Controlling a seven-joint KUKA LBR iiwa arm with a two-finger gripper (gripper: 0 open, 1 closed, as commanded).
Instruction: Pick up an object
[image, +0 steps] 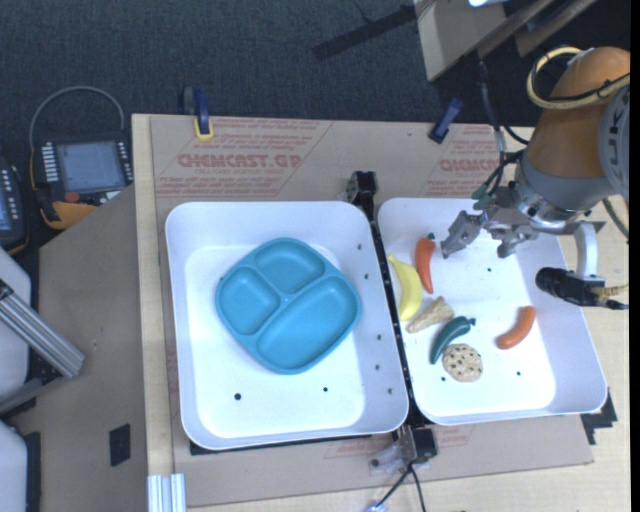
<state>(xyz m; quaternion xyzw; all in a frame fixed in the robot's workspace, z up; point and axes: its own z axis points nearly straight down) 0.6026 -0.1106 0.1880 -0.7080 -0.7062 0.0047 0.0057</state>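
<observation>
The two-finger gripper hangs over the far part of the right-hand shallow white bin, jaws spread apart and nothing between them. One finger points toward the bin divider, the other toward the arm side, and bare bin floor shows in the gap.

Nearest target by my reading: the slim red toy chili pepper with a green stem, lying just beside the divider-side finger, a little nearer the camera than the jaws. Past it, further from the jaws, sit the yellow toy banana, the pale wedge of toy bread, the dark green toy pepper and the round speckled toy cookie. The orange toy sausage lies alone on the arm side, well apart from the rest.

To do this well, I'd say the jaws need to shift so the chili sits squarely between the fingers, and to close across its narrow width, not along its length. The banana is close by, so a sloppy descent could nudge both. The sausage is the cleaner option, with open floor all round it.

The blue plastic divided plate sits in the left-hand white bin, far off from the jaws.
</observation>
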